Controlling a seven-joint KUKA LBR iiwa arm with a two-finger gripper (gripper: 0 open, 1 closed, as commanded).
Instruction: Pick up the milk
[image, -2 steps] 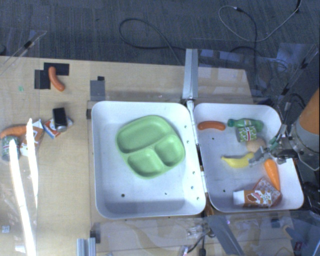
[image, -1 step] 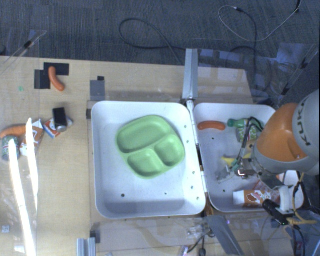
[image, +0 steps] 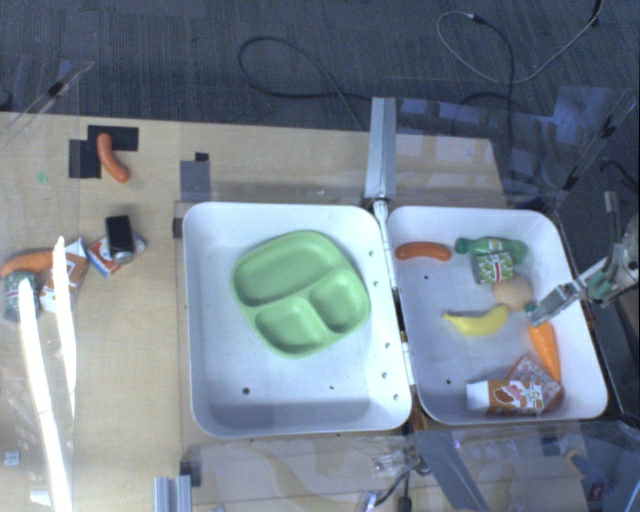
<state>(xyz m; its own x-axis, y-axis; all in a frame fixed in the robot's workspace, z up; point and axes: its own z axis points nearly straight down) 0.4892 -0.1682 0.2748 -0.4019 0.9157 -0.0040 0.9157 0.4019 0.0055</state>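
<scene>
Landmark is the right bin (image: 560, 235), white and shallow, right of the left bin (image: 205, 300) on the wooden counter (image: 130, 330). Milk (image: 513, 391): orange-brown carton with a white end, lying on its side in the right bin's near right corner, white end pointing toward the left bin. Carrot (image: 544, 349) just above the milk, close to it, touching or not can't tell. Banana (image: 476, 321) near the bin's middle, a pale round fruit (image: 513, 292) just above and right of it. Green bottle (image: 491, 257) lying at the far side, sausage (image: 423, 252) left of it by the bin's left wall. Gripper (image: 545, 305) comes in over the bin's right wall, tip low over the floor beside the round fruit and above the carrot; fingers too small and blurred, can't tell if apart or together, nothing visibly between them. Green divided plate (image: 300, 291) sits in the left bin. Small items scattered on the counter far left of both bins.
</scene>
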